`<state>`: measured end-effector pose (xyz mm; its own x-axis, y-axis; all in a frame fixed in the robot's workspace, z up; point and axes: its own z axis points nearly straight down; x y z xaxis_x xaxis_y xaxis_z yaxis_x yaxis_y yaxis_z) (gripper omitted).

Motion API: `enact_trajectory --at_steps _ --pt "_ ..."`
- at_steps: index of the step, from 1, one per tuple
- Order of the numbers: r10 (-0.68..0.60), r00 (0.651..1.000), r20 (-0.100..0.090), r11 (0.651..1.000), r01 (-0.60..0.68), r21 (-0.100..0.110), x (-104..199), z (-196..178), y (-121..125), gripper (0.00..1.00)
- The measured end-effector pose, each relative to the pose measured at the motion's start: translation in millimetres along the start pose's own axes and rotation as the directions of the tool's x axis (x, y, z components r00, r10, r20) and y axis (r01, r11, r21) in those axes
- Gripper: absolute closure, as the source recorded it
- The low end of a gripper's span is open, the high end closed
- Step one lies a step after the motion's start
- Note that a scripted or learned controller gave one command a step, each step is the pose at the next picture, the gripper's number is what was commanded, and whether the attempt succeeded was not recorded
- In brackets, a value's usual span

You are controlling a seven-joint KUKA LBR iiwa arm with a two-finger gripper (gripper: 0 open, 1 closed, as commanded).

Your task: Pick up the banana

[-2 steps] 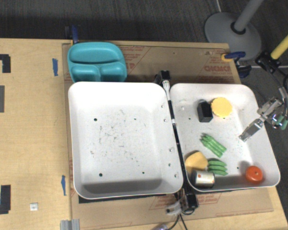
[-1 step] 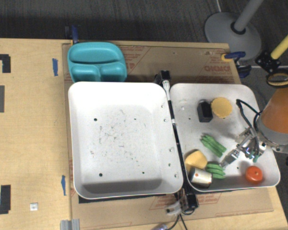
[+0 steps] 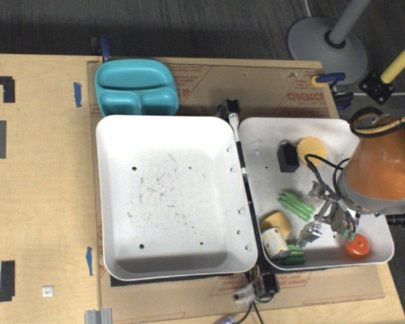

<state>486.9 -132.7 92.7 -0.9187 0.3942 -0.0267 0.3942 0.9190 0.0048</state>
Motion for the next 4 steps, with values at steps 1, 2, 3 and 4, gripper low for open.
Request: enact_trajectory --at_steps 1,2,3,4 --pt "-0.426 0.904 0.028 0.905 0.426 0.004 3.5 -2.3 27.2 0.0" --pt "-0.747 0.665 -0.014 0.665 0.747 -0.015 -40.3 8.1 57.5 0.0" --pt "-0.648 0.761 -0.027 0.761 0.648 -0.015 -173.1 1.4 -25.7 0.0" --pt "-0.559 0.829 -0.021 0.829 0.559 -0.012 -51.3 7.4 22.2 0.0"
